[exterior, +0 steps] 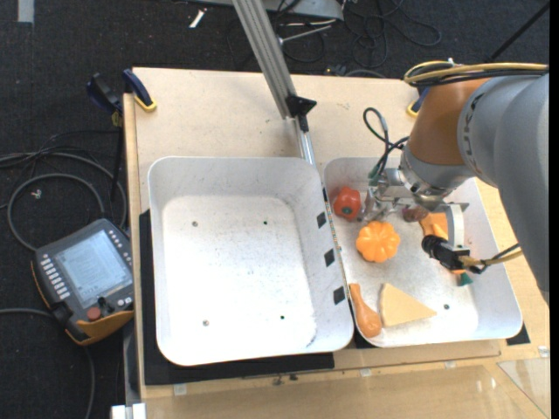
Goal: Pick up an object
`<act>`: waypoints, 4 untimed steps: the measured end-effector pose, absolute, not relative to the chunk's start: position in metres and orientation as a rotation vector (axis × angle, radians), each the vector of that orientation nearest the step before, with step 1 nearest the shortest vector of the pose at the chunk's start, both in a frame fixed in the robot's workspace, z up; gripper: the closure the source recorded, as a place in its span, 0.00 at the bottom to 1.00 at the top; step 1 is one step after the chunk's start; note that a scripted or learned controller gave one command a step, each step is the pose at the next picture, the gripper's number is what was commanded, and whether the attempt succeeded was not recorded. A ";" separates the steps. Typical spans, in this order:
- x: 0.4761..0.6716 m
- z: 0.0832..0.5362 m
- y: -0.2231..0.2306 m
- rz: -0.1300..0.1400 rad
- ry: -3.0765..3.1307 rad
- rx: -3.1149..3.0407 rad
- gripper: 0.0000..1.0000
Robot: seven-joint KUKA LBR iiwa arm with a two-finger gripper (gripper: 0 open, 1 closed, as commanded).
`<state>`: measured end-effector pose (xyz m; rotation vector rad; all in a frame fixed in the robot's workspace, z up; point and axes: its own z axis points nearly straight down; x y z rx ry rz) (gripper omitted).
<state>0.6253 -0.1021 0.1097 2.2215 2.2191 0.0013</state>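
Tan wedge (403, 306) and orange pumpkin (378, 242) crowd the end effector (390, 201), grip unreadable.

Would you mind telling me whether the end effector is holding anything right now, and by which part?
It cannot be told: the end effector hangs low in the right bin, just above the small orange pumpkin.

We cannot make out the end effector (395, 201) fingers; the wrist housing covers them. The arm (498, 120) runs off the right edge. An orange object (434, 226) sits partly hidden beneath the wrist. The pendant (86, 278) screen is too small to read.
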 end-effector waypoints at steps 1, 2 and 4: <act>0.622 0.172 -0.100 0.006 2.219 2.216 1.00; 0.625 0.219 -0.108 0.005 2.219 2.217 1.00; 0.630 0.259 -0.053 0.005 2.230 2.212 1.00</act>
